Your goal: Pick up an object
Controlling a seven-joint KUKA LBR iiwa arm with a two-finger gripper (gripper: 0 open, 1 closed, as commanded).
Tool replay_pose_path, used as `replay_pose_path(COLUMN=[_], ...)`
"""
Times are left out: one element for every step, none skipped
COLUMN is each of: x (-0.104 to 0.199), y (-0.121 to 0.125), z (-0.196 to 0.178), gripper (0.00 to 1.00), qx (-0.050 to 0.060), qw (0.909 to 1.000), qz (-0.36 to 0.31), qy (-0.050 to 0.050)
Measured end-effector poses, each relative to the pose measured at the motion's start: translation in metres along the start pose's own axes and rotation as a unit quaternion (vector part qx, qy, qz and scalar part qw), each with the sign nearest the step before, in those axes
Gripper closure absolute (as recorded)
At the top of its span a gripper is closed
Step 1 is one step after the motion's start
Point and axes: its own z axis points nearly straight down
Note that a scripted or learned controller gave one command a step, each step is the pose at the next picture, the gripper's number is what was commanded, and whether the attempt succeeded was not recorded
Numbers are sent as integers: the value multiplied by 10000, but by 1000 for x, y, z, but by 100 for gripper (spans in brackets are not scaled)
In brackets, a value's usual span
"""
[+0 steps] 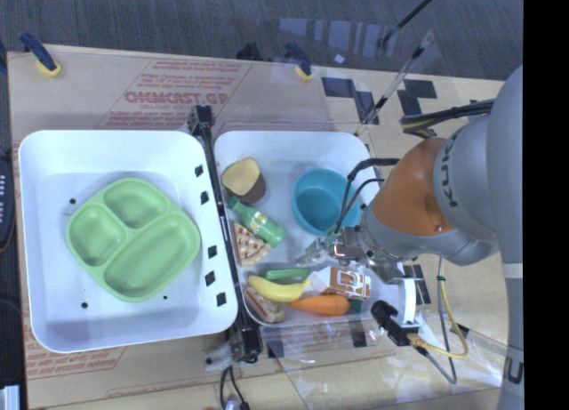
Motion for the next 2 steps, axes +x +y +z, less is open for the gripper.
replay_pose_path(x=[60, 93], y=[-11, -2], z=[1, 1], gripper=[0, 0], qx=[9, 6], qw=[9983, 9643], qz=[581, 2649], qy=[0, 4])
